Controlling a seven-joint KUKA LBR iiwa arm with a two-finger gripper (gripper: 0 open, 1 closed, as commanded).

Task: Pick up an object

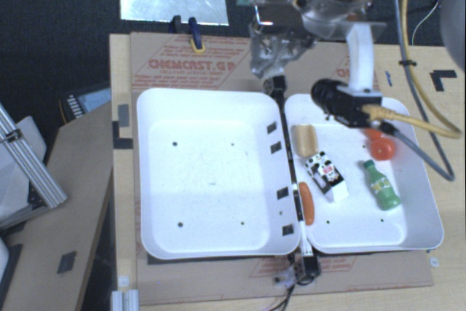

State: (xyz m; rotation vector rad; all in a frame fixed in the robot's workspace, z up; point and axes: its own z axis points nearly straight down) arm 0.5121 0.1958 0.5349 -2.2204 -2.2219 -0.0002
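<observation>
Below, toys in the right bin, well apart from the raised pincer, grip unclear.

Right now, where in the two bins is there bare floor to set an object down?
The left bin is bare from wall to wall. In the right bin, the front strip below the green bottle and cow-patterned toy is free. Its middle and back are crowded, with the orange ball too.

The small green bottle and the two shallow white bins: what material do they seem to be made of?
The small green bottle with the yellow label looks like moulded plastic, smooth and slightly glossy, probably a toy. The two shallow white bins look like thin formed plastic with a matte finish, judging by their rounded corners and soft rims; foam is also possible.
</observation>
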